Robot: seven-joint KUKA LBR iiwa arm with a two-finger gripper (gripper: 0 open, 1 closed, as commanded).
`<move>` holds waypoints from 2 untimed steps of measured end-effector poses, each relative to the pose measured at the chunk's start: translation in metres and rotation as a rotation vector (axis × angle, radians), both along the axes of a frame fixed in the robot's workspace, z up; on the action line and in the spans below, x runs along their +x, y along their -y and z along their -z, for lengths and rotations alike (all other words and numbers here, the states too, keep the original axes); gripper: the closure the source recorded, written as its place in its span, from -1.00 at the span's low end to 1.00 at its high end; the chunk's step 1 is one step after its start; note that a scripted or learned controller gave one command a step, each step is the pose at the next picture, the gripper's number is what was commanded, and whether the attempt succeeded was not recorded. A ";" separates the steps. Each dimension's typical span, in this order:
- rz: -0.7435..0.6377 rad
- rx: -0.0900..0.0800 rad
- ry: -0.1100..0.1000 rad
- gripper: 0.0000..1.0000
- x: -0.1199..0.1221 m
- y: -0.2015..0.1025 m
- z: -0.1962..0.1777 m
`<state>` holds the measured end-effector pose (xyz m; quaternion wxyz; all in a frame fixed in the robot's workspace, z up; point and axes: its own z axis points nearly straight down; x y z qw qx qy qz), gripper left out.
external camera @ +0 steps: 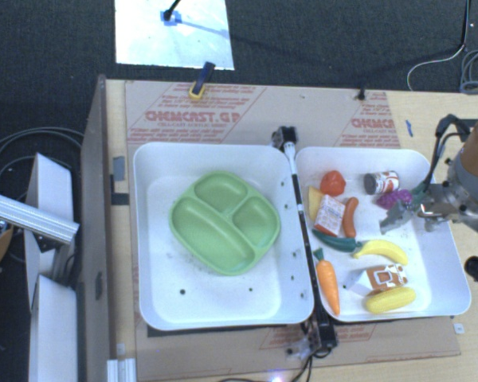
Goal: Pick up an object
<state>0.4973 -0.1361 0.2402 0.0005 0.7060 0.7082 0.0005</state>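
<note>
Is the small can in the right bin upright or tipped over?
Tipped: the can lies on its side, its round end facing left, beside the tomato.

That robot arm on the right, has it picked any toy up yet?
Not yet, as far as the view shows. The gripper sits low in the right white bin, beside the purple toy grapes. The yellow banana and orange carrot lie untouched. Grasping and lifting remain.

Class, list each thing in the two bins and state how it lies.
Green divided plate: flat, left bin.
Tomato: right bin, far side.
Can: on its side.
Carrot: lying by the divider.
Banana: lying flat.
Gripper: low over the right bin, beside the purple grapes.
</note>
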 end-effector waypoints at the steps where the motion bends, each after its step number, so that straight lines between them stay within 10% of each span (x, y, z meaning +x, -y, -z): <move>1: -0.007 0.001 0.002 -1.00 0.068 -0.046 0.107; 2: 0.001 0.006 0.001 -1.00 0.067 -0.047 0.154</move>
